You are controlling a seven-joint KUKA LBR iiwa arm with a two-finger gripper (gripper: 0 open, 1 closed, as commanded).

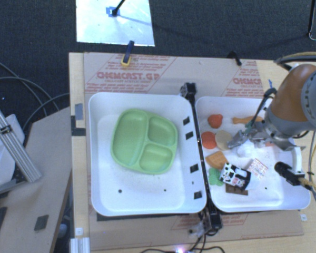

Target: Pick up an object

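on the surface [163, 70], the claw [238, 140] is lowered among toys in the right bin [284, 194]; its grip cannot be told.

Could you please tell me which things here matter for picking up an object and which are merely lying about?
For the job: claw; right bin; the items in it, such as orange pieces, a white lump and a black-and-white card.

Lying about: green divided plate; left bin; cables.

Small mixed objects [229, 157] lie clustered in the right bin [274, 199].
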